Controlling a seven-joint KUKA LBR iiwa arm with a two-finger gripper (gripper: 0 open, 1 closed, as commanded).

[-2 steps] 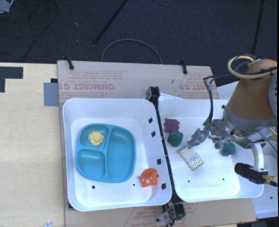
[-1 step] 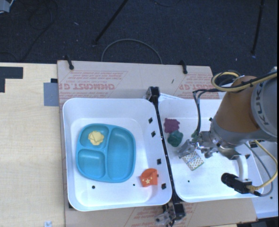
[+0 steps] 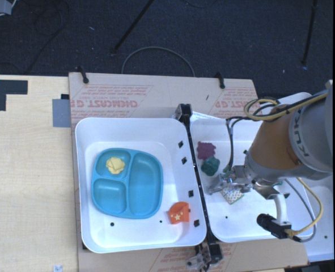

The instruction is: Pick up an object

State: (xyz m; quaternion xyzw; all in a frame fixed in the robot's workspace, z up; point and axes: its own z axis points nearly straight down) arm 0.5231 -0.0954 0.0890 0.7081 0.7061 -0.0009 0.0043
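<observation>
In the right bin (image 3: 244, 231) lie a purple object (image 3: 206, 149) and, just below it, a dark teal object (image 3: 211, 165). My gripper (image 3: 226, 187) is low over this bin, just right of and below the teal object. A small pale speckled piece (image 3: 233, 195) sits right at the gripper's tip; whether it is held cannot be told. In the left bin (image 3: 133, 128), an orange block with a yellow star (image 3: 179, 212) rests near the lower right corner.
A blue divided plate (image 3: 139, 191) fills much of the left bin, with a yellow item (image 3: 115, 164) in its upper left compartment. A black divider (image 3: 193, 174) separates the bins. The grey-and-orange arm (image 3: 283, 146) and its cables cover the right bin's right side.
</observation>
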